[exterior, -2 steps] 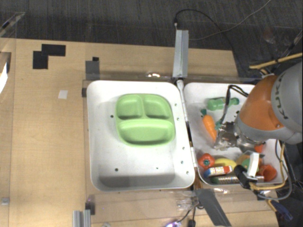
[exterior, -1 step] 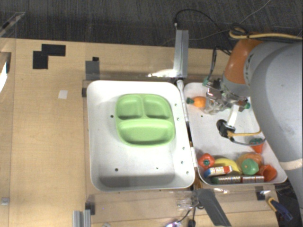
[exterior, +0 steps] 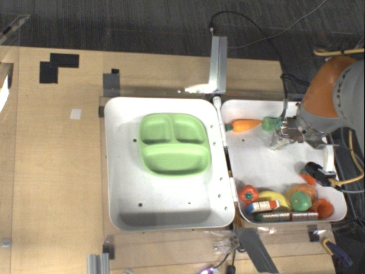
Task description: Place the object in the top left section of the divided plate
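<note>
Overhead slanted view of a light wooden counter (exterior: 51, 170) carrying two shallow white bins side by side. The left bin (exterior: 122, 210) is holding a green divided plate (exterior: 174, 143), which is lying flat near the bin's centre with two small sections along its far edge and one wide section along its near edge; all three sections are showing bare green. The right bin (exterior: 268, 173) is holding a toy carrot (exterior: 247, 125), orange with a green top, lying on its side near the far wall of the bin, just right of the divider between the bins. The grey arm with its orange band (exterior: 324, 93) is reaching in from the right, and the end effector (exterior: 283, 135) is hovering low just right of the carrot's green top; the metal parts are blurring together here, so whether its fingers are apart or together cannot be told, and the carrot appears to be lying beside them rather than between them. Along the near edge of the right bin a cluster of toy foods (exterior: 282, 201) is resting, including a tomato (exterior: 248, 195), a banana (exterior: 274, 198) and a green round piece (exterior: 300, 200).
</note>
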Robot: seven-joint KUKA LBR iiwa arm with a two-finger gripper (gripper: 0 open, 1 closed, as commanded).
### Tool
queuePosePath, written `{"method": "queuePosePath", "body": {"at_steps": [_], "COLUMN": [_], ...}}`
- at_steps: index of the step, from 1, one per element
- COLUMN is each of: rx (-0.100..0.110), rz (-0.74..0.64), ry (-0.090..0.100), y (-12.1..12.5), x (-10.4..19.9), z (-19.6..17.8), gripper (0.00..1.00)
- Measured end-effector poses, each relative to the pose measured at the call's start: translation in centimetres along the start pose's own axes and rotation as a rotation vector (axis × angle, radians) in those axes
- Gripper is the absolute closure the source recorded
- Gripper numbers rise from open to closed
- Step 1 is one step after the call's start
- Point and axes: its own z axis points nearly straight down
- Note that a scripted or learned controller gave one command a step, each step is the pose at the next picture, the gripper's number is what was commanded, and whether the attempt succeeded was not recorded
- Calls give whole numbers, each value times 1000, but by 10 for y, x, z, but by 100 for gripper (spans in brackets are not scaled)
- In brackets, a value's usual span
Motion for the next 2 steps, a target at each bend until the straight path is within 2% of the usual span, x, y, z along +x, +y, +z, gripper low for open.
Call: {"method": "queuePosePath", "body": {"at_steps": [1,2], "rx": [3,4], "rz": [136,77], "ry": [2,2], "y": [48,48], "x": [17,1], "z": [-96,-93], "gripper": [100,100]}}
